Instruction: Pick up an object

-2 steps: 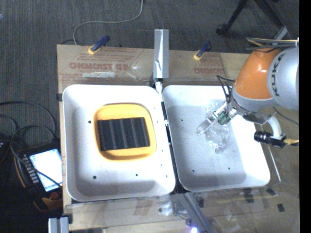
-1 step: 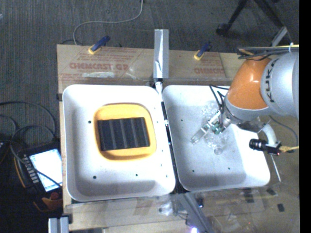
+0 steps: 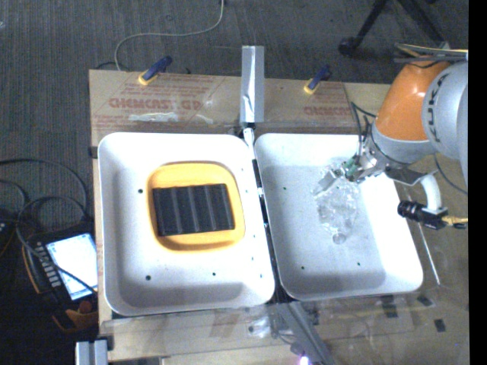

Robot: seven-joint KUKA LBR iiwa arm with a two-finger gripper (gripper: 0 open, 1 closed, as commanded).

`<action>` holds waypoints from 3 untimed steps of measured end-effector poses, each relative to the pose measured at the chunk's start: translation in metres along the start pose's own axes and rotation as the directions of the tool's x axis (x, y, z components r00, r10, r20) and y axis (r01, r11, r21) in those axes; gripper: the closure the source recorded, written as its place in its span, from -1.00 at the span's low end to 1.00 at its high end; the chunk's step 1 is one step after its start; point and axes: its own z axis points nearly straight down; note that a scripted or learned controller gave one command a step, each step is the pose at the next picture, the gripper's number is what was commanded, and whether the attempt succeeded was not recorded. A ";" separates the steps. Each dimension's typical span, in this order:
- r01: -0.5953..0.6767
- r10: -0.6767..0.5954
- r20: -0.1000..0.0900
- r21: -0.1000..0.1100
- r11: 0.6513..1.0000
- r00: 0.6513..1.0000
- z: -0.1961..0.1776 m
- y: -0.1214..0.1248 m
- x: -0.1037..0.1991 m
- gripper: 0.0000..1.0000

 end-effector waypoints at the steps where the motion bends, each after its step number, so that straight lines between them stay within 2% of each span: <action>1: 0.029 -0.029 0.009 -0.013 0.999 1.000 0.041 -0.031 0.021 -1.00; 2: -0.192 0.192 0.001 -0.007 0.981 0.981 0.042 0.009 -0.007 -1.00; 3: -0.189 0.189 0.005 -0.010 0.982 0.982 0.031 0.011 -0.007 1.00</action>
